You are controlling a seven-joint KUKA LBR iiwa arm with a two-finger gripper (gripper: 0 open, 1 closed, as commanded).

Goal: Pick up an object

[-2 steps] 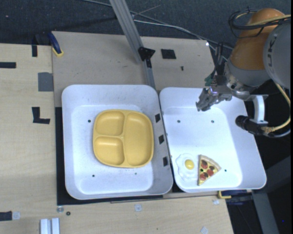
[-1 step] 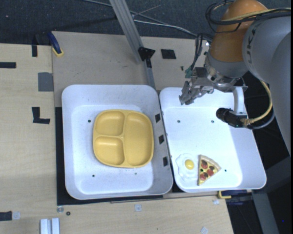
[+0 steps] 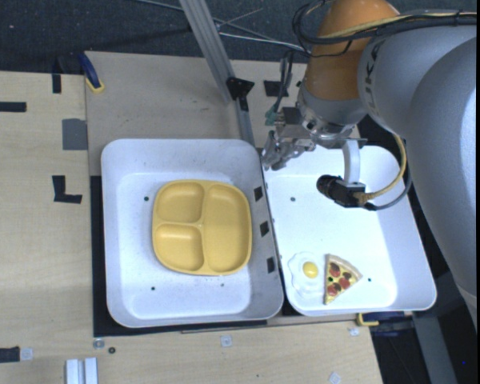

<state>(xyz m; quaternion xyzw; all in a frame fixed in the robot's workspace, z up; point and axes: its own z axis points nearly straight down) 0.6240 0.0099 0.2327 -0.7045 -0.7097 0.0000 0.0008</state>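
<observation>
Arm (image 3: 408,78) is filling the right side, grey w/ the orange band up top, reaching in over the far edge of the right bin (image 3: 384,214). Left bin (image 3: 128,214) is sitting beside it, the two touching along the middle. Yellow tray (image 3: 202,227), three compartments, is lying flat in the mid of the left bin. Gripper (image 3: 278,152) is hanging at the far left corner of the right bin, right by the divide; can't tell if it's open or closed from this angle, nothing seen in it. Pizza slice (image 3: 339,278) is lying at the near edge of the right bin, tip pointing near. Fried egg (image 3: 306,272) is sitting just left of the pizza, approx touching it. Both well apart from the gripper.
</observation>
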